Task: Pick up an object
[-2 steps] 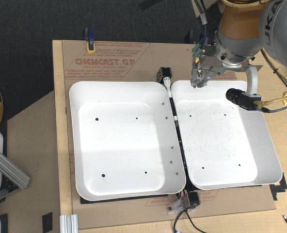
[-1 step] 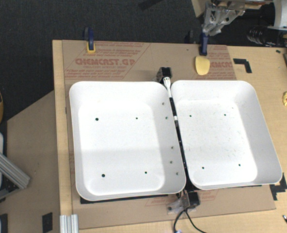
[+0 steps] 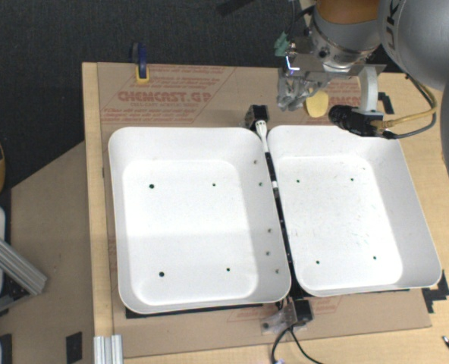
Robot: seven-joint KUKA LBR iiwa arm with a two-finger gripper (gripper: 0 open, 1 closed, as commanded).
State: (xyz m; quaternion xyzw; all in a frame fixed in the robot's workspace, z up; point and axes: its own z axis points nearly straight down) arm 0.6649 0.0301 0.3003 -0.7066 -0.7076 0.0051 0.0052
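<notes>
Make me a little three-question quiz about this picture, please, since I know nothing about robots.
1. True or false: the pincer hangs beyond the far edge of the right bin.
2. What colour is the small object beside the pincer?
3. The blue-handled clamp sits at the board's: A) far left corner B) near right corner C) middle.

Key: 1 true; 2 pale yellow; 3 A.

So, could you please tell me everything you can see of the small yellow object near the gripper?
The yellow object is a small, rounded, pale yellow lump, soft-looking, perhaps foam or sponge. It sits just past the far rim of the right bin, close beside the gripper at its right. Whether they touch, or the fingers grip it, cannot be told.
</notes>
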